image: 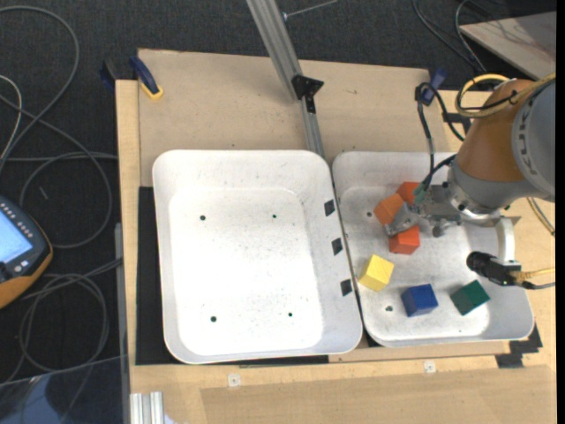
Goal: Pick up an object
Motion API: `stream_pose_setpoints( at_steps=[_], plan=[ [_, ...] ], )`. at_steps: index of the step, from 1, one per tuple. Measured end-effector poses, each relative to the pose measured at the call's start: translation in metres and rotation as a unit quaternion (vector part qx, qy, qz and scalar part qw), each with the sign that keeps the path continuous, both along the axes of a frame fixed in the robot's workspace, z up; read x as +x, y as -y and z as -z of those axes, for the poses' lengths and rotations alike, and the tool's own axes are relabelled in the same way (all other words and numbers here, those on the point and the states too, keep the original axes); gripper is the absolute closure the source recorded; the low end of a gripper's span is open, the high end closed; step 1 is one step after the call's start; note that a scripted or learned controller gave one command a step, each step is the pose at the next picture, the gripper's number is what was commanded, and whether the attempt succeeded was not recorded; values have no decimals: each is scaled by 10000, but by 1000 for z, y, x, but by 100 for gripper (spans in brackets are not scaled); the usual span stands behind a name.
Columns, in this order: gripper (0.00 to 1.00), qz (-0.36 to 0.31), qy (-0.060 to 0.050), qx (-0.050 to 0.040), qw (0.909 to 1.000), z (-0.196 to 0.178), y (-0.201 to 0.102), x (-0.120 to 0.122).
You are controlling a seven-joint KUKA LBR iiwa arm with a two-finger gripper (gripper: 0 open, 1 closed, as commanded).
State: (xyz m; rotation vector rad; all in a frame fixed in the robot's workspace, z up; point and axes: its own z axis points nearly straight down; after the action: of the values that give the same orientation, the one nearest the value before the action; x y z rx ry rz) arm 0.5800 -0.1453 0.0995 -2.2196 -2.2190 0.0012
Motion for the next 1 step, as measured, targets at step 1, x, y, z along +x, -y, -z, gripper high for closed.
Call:
stream_pose_setpoints(
  at_steps=[1],
  plan=[
    [100,-1,15,2,10000,-11,0,1]
  ],
)
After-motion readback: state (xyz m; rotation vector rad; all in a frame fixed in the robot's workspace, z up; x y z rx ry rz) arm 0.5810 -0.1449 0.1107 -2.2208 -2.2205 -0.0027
